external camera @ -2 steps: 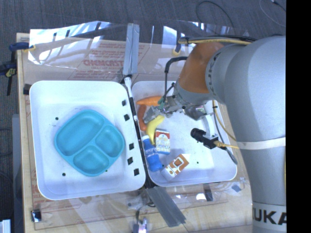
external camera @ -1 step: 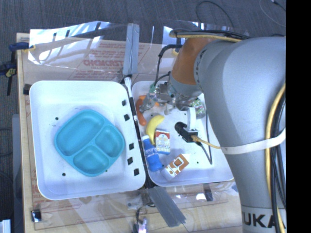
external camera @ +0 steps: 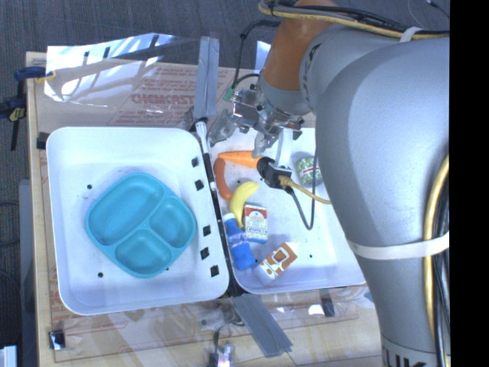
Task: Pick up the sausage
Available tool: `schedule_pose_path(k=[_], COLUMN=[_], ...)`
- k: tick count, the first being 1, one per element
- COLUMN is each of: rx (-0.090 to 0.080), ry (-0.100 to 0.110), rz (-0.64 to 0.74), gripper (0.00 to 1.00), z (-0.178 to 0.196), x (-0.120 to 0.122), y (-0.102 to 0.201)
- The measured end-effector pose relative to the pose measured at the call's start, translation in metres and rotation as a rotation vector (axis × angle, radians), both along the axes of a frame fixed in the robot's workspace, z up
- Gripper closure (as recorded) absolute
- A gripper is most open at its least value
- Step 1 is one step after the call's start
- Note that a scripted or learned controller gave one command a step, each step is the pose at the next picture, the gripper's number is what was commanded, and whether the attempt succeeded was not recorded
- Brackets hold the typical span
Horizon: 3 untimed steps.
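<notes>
The sausage (external camera: 221,178) is a curved orange-brown piece lying along the left wall of the right bin (external camera: 336,270), its upper end meeting an orange carrot (external camera: 243,158). My gripper (external camera: 258,133) hangs over the back of the right bin, just above and slightly right of the carrot and the sausage's upper end. Nothing shows held in it. The grey arm with its orange band covers the right side of that bin.
A yellow banana (external camera: 243,198), a red-and-white carton (external camera: 256,222), a blue bottle (external camera: 238,245) and a brown-and-white box (external camera: 277,260) lie in front of the sausage. A green-and-white item (external camera: 307,171) sits by the cable. A blue divided plate (external camera: 140,222) rests in the left bin (external camera: 65,159).
</notes>
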<state>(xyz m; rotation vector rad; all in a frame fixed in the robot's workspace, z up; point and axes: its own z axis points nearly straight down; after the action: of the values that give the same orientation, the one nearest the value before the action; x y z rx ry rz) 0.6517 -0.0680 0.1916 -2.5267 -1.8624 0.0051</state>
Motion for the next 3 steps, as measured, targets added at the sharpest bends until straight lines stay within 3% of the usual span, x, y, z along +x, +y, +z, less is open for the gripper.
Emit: schedule_pose_path(k=[1,2,3], rx=[0.001,-0.015,-0.011], ry=[0.001,-0.007,-0.007], rz=[-0.05,0.01,0.015], gripper=[0.0,0.0,1.0], z=[-0.055,-0.097,-0.086], x=[-0.062,-0.038,-0.037], y=[-0.025,-0.034,-0.031])
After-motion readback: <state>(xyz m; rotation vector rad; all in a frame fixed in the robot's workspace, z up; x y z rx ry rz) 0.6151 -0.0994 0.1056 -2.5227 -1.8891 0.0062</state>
